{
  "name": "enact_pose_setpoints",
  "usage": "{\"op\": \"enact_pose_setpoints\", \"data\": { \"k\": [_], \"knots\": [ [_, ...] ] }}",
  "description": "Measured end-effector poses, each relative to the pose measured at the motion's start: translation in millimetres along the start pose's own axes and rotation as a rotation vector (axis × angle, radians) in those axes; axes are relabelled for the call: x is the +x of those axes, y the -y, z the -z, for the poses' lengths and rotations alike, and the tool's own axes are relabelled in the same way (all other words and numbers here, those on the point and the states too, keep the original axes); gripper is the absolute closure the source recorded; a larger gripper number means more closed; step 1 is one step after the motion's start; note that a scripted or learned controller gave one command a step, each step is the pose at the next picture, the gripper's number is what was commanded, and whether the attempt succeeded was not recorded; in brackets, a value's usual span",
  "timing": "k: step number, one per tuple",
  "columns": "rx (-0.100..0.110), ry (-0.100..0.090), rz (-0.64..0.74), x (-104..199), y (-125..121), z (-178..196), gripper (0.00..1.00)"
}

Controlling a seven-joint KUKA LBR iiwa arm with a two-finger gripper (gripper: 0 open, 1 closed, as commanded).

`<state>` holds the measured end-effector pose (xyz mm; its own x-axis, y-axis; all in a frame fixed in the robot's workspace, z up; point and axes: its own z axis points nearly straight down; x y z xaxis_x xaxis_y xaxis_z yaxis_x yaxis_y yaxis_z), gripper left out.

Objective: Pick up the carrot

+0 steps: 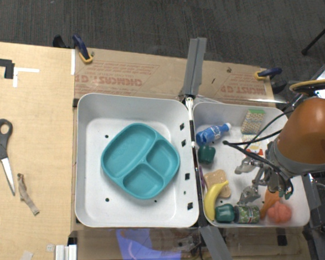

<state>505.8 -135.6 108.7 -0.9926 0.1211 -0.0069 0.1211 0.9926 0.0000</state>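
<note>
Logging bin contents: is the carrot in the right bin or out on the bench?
In the right bin: the carrot lies near its front right corner, beside the hand.

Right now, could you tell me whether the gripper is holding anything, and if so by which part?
It cannot be told. The gripper sits directly over the carrot in the right bin, but the view does not show whether the carrot is gripped.

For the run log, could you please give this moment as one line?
arm: over right bin | jaws: above carrot | carrot: in bin, beside banana | grasp: unclear
</note>
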Motion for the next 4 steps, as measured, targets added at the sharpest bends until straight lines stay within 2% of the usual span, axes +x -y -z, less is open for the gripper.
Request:
{"op": "enact_pose_setpoints", "data": {
  "k": [1, 2, 3, 4],
  "knots": [
    [0.001, 0.030, -0.232, 6, 57, -7, 0.00],
    [0.001, -0.002, -0.400, -52, 23, -15, 0.00],
    [0.004, -0.006, -0.851, -12, -7, 30, 0.00],
    [0.007, -0.006, -1.340, 16, -87, 83, 0.00]
  ]
}}
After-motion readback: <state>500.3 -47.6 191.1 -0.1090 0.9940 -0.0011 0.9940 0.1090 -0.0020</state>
